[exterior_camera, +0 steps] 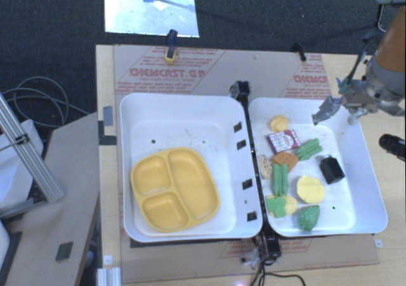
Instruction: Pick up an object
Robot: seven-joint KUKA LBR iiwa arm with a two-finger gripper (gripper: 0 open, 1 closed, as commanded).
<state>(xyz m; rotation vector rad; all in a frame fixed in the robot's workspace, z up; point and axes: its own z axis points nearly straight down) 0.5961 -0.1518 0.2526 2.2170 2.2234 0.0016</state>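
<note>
The left bin [184, 110] holds 1 yellow tray [174, 188]. The right bin [365, 158] holds the toys, clustered at its left: pink box [283, 141], green pod [308, 149], black block [331, 169]. The gripper [337, 111] hangs spread and empty over the back rim. Best to descend on the black block, which lies apart.

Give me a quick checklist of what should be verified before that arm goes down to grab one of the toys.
1. End effector above the right bin, near its upper rim: ok.
2. End effector carrying nothing: ok, nothing seen between its fingers.
3. Finger opening: ok, they look spread.
4. Target free to grasp: black block lies apart from the others; ok.
5. Crowding: green bean and orange piece touch neighbours; not ok for a clean pick.
6. Yellow tray in the left bin, out of the way: ok.
</note>
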